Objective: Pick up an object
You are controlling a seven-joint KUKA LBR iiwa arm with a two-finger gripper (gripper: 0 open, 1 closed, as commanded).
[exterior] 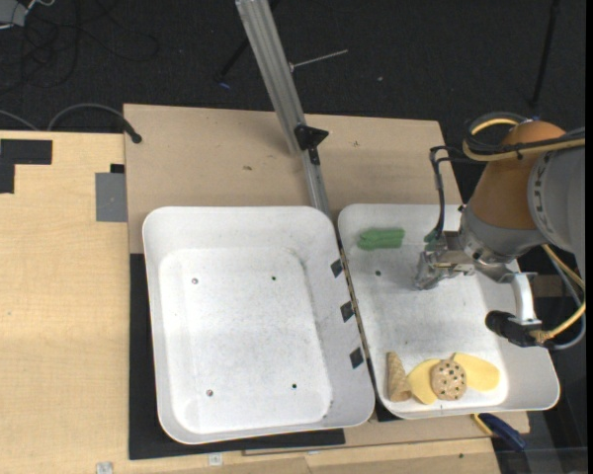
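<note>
Green block (pixel 381 238) lying flat near the top of the right bin (pixel 534 395), long side running left to right, just up and to the left of the gripper (pixel 430 276), gripper low over bare bin floor, pinching nothing seen, spread or pressed together impossible to tell.

The tool (pixel 430 271) sits low over the right bin (pixel 534 393), fingertips down near the bin floor with nothing visibly between them. Just up and to the left of it there's a green block (pixel 381 238) lying flat. Well below the tool, along the bin's near edge, there's a little pile: a tan cone-ish piece (pixel 397 376), a yellow flat thing (pixel 479 372) and a brownish round cookie-looking piece (pixel 448 377) with dots resting on it. The left bin (pixel 178 235) is way off to the tool's left on the bench (pixel 227 146).
</note>
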